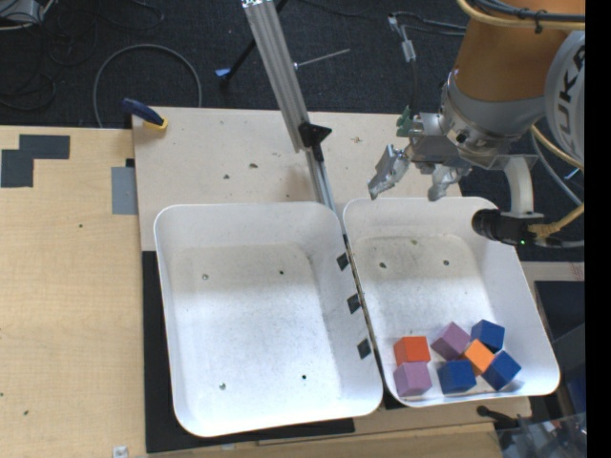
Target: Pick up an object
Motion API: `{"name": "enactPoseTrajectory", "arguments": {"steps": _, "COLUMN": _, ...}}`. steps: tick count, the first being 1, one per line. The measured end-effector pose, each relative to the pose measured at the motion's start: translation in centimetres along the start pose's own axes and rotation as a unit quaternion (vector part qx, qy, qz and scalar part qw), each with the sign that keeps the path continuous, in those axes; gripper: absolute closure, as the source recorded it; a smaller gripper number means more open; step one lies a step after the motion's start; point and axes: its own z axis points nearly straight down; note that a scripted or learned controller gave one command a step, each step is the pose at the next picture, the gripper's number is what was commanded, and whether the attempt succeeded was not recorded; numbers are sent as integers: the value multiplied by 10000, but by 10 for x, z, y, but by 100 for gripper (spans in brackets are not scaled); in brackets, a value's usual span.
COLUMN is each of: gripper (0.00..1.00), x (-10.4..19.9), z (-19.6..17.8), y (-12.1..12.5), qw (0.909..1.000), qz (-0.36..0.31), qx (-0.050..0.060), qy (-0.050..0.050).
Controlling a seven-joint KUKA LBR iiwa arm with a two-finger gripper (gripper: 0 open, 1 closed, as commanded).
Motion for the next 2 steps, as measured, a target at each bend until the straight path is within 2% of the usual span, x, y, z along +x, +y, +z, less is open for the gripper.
{"name": "enactPoseTrajectory", "arguments": {"steps": 1, "gripper": 0, "x": 63, "z": -107, "y": 18, "qw": 10000, "qz": 13, "qx": -29, "qy": -1}}
{"name": "enactPoseTrajectory", "arguments": {"steps": 2, "gripper": 0, "x": -7, "z": 4, "y": -68, "qw": 10000, "qz": 65, "qx": 66, "qy": -20}}
